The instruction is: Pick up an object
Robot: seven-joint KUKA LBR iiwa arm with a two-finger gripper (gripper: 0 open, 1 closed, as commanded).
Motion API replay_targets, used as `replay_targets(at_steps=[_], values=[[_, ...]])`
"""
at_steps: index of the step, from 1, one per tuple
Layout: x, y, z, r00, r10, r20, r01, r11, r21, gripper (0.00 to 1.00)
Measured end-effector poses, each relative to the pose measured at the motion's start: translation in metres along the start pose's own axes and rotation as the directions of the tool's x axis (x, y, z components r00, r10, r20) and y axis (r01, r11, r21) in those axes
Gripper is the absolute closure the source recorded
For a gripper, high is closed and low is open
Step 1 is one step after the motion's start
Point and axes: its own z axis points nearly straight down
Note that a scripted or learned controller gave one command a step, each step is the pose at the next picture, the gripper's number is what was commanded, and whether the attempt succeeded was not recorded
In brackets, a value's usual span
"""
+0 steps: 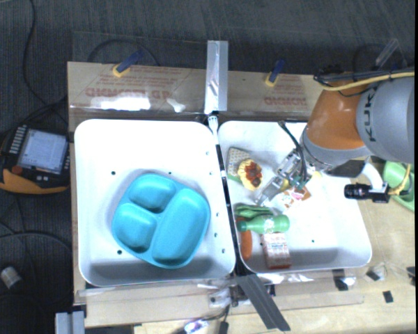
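My gripper (277,182) reaches down into the right bin (334,245) from the right, under the arm's orange band. Its tip is low over the bin floor, between a yellow-and-red pizza-slice toy (248,170) on its left and a small red-and-white packet (297,195) on its right. Just below the tip lies a green bottle (265,222) on its side. An orange carrot-like piece (246,243) and a brown-and-red box (276,250) rest near the bin's front edge. I see nothing lifted off the floor.
The left bin (97,152) holds a blue divided tray (161,218). A metal divider strip (217,75) stands between the bins at the back. A handheld device (35,155) lies on the floor at left. Green and yellow items (400,179) sit outside the right bin.
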Motion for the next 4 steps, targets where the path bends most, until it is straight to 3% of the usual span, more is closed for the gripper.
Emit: replay_targets(at_steps=[1, 2, 3, 4], values=[[0.042, -0.063, -0.032, 0.957, -0.291, -0.015, 0.291, 0.957, 0.004, 0.0], [-0.04, -0.069, -0.006, 0.943, -0.332, -0.003, 0.332, 0.943, -0.003, 0.0], [-0.095, -0.035, -0.022, 0.821, -0.57, -0.009, 0.57, 0.821, -0.002, 0.0], [-0.094, -0.029, -0.033, 0.819, -0.573, -0.006, 0.573, 0.819, -0.01, 1.0]])
